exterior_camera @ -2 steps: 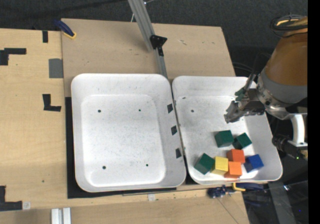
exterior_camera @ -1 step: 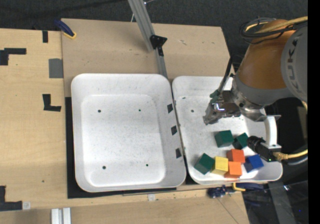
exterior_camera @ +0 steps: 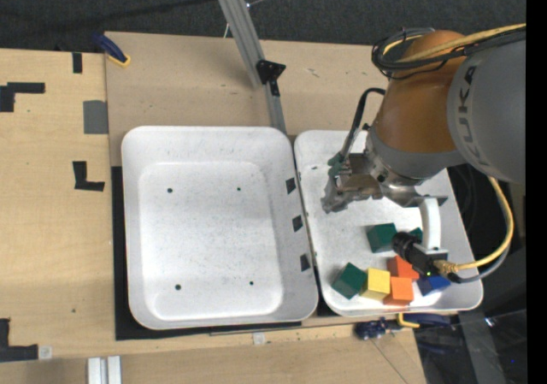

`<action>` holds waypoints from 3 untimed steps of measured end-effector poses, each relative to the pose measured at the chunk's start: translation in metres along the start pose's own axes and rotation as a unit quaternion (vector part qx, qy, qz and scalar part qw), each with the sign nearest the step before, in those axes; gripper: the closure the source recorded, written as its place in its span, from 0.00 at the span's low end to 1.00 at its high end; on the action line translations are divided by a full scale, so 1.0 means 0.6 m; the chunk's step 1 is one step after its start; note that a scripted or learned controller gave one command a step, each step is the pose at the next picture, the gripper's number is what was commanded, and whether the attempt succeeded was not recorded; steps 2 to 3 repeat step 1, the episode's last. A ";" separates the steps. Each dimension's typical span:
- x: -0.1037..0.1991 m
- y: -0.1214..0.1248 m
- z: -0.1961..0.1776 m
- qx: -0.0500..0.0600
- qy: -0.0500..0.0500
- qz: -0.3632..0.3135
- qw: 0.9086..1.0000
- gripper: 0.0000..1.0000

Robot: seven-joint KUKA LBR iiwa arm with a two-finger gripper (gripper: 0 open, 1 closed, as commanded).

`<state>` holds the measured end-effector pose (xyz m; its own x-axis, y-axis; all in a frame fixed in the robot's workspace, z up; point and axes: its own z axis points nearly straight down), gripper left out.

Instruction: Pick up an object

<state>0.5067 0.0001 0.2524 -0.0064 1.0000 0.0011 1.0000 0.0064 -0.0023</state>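
In the right bin (exterior_camera: 318, 237) lie several small blocks near its front right corner: a dark green block (exterior_camera: 382, 236), another green one (exterior_camera: 349, 280), a yellow block (exterior_camera: 377, 281), an orange block (exterior_camera: 402, 287), a red-orange piece (exterior_camera: 402, 268) and a blue piece (exterior_camera: 432, 282). My gripper (exterior_camera: 335, 197) hangs over the upper left part of that bin, to the upper left of the blocks and apart from them. Nothing shows between its fingers. The arm's orange band and grey body cover the bin's far right part.
The left bin (exterior_camera: 137, 160) sits beside the right one, sharing a middle rim. A slanted metal pole (exterior_camera: 244, 19) runs from the top of the view down to the bins' far edge. Yellow and black cables (exterior_camera: 496, 245) loop at the right.
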 end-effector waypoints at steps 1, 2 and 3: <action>0.096 -0.008 0.019 0.001 0.000 0.000 1.000 1.00; 0.096 -0.008 0.019 0.001 0.000 0.000 1.000 1.00; 0.096 -0.008 0.019 0.001 0.000 0.000 1.000 1.00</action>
